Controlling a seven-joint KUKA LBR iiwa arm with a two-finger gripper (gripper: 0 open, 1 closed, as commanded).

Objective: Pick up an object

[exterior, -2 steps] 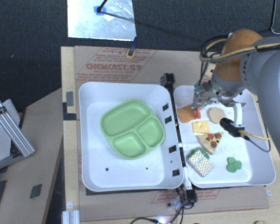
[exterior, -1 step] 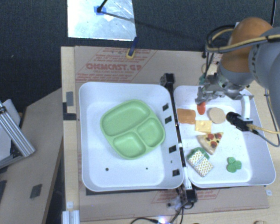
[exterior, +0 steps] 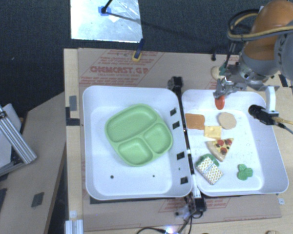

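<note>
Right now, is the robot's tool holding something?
Tool: closed on a small red piece, lifted above the right bin.

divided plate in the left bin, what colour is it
Light green, seen plainly in the camera view: the divided plate lies in the left bin.
</note>
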